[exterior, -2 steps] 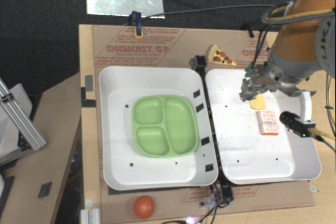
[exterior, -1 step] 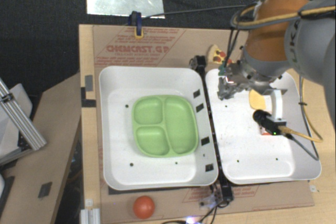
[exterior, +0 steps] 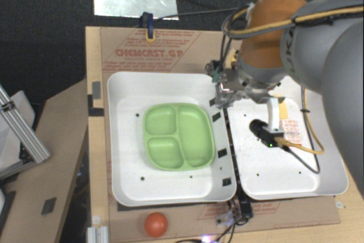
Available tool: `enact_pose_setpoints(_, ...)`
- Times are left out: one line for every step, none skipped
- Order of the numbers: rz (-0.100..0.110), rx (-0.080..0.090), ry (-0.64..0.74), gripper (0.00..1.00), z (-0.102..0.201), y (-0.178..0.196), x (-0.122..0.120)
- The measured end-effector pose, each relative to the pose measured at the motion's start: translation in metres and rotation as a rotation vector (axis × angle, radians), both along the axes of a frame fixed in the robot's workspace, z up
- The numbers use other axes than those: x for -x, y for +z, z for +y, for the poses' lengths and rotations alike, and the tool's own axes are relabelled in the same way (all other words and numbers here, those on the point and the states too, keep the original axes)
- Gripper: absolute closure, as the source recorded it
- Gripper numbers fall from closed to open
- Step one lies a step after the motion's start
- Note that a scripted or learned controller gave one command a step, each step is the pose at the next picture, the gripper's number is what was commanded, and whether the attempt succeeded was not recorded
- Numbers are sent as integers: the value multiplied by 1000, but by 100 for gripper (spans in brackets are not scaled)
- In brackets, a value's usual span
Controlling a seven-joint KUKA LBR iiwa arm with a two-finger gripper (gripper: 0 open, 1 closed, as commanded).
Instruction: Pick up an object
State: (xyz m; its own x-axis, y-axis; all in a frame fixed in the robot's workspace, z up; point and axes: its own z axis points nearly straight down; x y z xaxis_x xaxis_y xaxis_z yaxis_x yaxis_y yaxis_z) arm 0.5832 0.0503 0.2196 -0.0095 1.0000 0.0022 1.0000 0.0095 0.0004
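The green divided plate [exterior: 178, 136] lies flat in the middle of the left bin [exterior: 128, 182]. The arm [exterior: 318, 48] reaches over the right bin [exterior: 318, 182], and the gripper [exterior: 223, 88] sits above the divider between the bins; its state cannot be told. An orange ball [exterior: 156, 224] rests on the desk [exterior: 62, 139] at its near edge.

Left bin [exterior: 122, 122]: divided plate [exterior: 178, 135] lying at centre | Right bin [exterior: 318, 179]: touching left bin's right wall; small card [exterior: 289, 129] lying toward its rear | Bench [exterior: 96, 179]: ball [exterior: 156, 224] in front of left bin | Arm [exterior: 318, 37]: over right bin's rear, entering from right
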Motion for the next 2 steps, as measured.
enact_pose_setpoints(-3, -1, 1, 100, 54, 14, -10)
enact_pose_setpoints(-1, 1, -5, 0, 50, 14, -10)
